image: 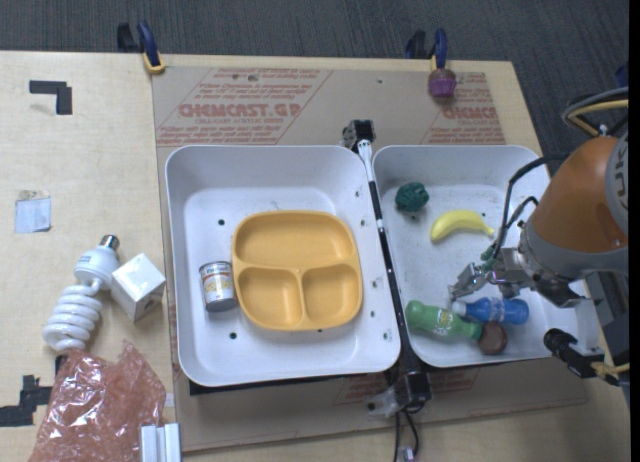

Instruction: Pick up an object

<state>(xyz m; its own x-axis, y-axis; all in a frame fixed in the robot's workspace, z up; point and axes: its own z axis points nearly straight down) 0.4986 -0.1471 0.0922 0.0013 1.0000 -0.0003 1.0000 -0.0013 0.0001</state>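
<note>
Bottle (443, 319) lies just below the hand (472, 280); hand state cannot be told; nothing lifted yet.

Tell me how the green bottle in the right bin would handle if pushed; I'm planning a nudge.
The green bottle lies on its side, so its rounded body would probably roll rather than slide. It looks like glossy plastic, likely slippery for the pincer. A blue object touches it, so a push may shift both.

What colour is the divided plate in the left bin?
Yellow-orange plate, plain, seen clearly in the camera view.
</note>
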